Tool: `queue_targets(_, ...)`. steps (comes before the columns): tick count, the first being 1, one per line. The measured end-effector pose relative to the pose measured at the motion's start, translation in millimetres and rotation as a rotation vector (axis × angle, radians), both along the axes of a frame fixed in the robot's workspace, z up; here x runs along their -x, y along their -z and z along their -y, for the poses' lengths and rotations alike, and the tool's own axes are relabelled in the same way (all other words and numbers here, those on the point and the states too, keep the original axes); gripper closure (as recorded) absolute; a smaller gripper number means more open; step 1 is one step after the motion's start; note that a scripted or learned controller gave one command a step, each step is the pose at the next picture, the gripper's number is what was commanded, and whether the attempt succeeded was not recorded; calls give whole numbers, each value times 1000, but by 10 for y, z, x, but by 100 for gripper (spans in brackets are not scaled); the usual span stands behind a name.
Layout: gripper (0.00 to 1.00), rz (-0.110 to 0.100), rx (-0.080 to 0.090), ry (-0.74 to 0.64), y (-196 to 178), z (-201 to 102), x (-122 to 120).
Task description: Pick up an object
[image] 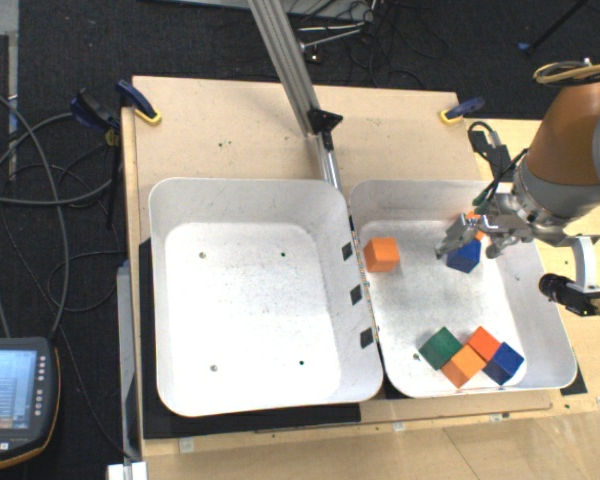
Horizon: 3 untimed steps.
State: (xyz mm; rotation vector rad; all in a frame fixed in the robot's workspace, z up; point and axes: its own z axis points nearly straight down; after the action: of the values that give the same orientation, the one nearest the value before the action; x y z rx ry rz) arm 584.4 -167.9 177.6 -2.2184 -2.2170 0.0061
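Nearest the camera, at the front of the right bin, four blocks sit packed together: a green block, two orange ones touching at and, and a dark blue block at the outer end. They are crowded enough that any later reach among them would likely shove neighbours aside instead of closing on one.

Further back, a lone orange block stands by the bin's left wall, well apart from everything else and free to take.

Beyond that, the tool hangs over the middle of the right bin with a blue block at its tip. The block seems to sit between the fingers, but whether they are pressed onto it or merely standing around it, I cannot tell; it is also unclear whether the block is lifted or resting on the bin floor.

The risk, as I judge it, lies there: if the fingers catch only an upper corner, the block could twist and drop on the rise, tumbling toward the bin's floor or the front cluster.

The left bin lies on the tabletop beside it.
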Motion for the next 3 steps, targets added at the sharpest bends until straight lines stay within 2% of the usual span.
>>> queue_targets(1, 0, 1, 0, -2, 516, -105, 18)
queue_targets(2, 100, 8, 2, 1, 378, -94, 0)
queue_targets(3, 100, 12, 4, 0, -92, -9, -4)
